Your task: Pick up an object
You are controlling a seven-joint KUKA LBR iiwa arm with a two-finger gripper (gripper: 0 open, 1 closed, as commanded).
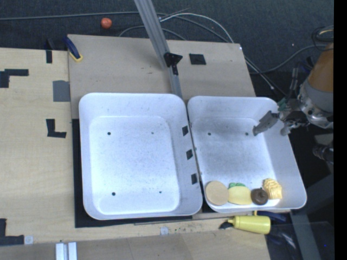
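Fingers' state unclear (blurred): gripper [269, 122] over right bin's [282, 155] far-right rim.

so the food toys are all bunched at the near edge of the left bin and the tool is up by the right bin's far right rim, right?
Not quite: the food toys lie along the near edge of the right bin, not the left bin. The camera view shows it. The tool is by the right bin's far right rim, as you said.
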